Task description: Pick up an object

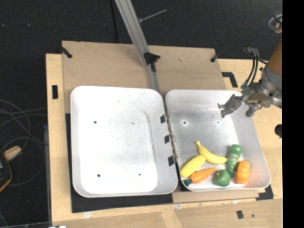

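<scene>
No readable writing. Toy food clusters in the right bin's (pixel 190 108) near corner: banana (pixel 211 155), corn (pixel 192 166), carrot (pixel 203 175), green pepper (pixel 221 177), orange pepper (pixel 242 171), a green piece (pixel 233 155). End effector (pixel 240 106) hangs over the bin's far right part, fingers spread apart, gripping nothing. Left bin (pixel 118 141) alongside. Tan wooden table (pixel 57 127), dark floor (pixel 28 23), metal bar (pixel 133 23).

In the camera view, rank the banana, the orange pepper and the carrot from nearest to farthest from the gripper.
From the gripper, over the right bin's upper right:
1. banana, mid-bin, at the pile's upper left.
2. orange pepper, at the pile's right end.
3. carrot, along the bin's lower edge.
</scene>
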`<state>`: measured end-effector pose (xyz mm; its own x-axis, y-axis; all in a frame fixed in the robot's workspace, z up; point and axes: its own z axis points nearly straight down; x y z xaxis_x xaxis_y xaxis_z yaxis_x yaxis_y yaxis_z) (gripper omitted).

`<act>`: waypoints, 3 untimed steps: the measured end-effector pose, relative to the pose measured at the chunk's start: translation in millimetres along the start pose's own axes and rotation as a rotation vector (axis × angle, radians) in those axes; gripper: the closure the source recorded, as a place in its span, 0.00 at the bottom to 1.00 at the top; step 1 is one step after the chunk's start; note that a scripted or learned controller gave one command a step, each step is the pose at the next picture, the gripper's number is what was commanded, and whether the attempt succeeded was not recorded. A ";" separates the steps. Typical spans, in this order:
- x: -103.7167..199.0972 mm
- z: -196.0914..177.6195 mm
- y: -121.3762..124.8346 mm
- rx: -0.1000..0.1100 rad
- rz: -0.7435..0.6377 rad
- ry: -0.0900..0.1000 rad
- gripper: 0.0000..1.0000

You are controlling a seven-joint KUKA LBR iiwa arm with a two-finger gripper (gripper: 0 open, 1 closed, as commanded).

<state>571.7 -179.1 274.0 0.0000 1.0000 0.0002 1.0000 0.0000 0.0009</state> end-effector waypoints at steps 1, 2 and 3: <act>23.7 132.9 0.1 0.008 0.000 0.001 0.00; 42.6 12.7 28.0 -0.008 -0.001 -0.001 0.00; 95.2 76.0 19.3 0.005 -0.003 0.001 0.00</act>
<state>591.1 -83.9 198.0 -0.0031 1.0000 0.0009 1.0000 0.0031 -0.0043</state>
